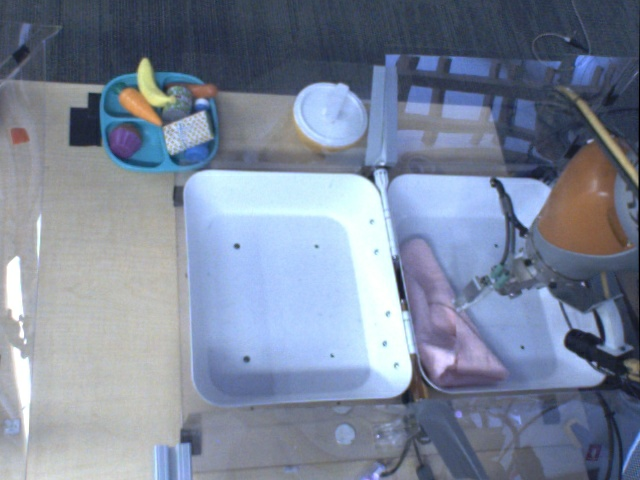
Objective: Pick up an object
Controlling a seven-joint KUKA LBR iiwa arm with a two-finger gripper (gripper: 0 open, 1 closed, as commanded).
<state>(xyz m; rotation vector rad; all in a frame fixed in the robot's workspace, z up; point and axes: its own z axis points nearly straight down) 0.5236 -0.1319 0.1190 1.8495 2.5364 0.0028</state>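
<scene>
A folded pink cloth (443,316) lies along the left side of the right bin (470,208), running from mid-bin down to the near edge. My gripper (472,296) reaches in from the right and hangs just over the cloth's right edge, its thin fingers pointing left and down. The arm's orange band (585,208) and grey wrist sit above the bin's right side. Nothing shows between the fingers.
The left bin (290,288) lies beside the right one. Behind it on the bench are a blue tray (158,118) of toy food and a white lidded cup (331,115). A clear frame stands behind the right bin.
</scene>
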